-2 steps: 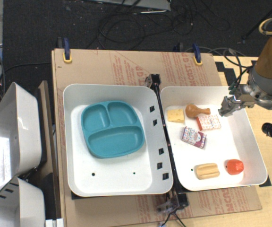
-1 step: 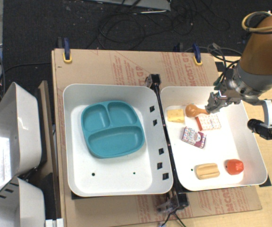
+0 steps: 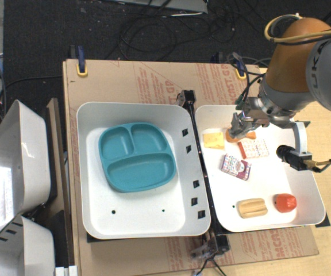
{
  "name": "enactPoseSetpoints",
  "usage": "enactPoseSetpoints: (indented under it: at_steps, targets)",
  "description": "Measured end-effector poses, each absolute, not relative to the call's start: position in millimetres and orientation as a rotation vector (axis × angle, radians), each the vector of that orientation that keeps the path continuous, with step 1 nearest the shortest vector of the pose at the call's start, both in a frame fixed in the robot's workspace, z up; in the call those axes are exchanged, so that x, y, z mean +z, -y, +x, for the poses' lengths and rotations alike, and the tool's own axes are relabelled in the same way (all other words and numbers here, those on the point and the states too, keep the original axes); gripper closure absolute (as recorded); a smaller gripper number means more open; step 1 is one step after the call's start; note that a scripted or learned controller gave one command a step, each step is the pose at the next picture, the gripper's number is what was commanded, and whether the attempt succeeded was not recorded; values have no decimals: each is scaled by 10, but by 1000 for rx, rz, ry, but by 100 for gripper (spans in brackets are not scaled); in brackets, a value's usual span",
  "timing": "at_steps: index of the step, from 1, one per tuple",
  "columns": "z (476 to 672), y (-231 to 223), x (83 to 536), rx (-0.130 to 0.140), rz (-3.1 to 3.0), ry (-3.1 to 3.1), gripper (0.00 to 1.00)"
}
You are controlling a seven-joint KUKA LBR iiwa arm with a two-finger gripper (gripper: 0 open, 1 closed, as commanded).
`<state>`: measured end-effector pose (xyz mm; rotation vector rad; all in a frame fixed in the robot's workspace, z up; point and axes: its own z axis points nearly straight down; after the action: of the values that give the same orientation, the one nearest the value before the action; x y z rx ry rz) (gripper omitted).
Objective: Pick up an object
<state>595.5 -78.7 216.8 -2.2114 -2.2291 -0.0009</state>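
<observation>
Light falls evenly from above, bright and rather flat. The two white bins (image 3: 91,211) come close to overexposure, their floors nearly featureless, and the slanted white panel at the left edge (image 3: 13,160) carries a pale glare. Shadows are soft and short: a faint one hugs the lower rim of the teal tray (image 3: 137,157), and a dim smudge lies under the arm (image 3: 303,56) on the right bin's floor. The floor beyond the cardboard-covered surface (image 3: 137,79) drops to near black, with little detail. Focus is fair but not crisp; small print on the packets (image 3: 236,167) is unreadable, and edges show mild compression softness.
</observation>
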Motion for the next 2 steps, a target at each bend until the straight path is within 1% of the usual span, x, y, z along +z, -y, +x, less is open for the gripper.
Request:
enactPoseSetpoints:
  at_steps: [2]
  targets:
    - [6121, -311, 2381, -4, -2211, 2232, 100]
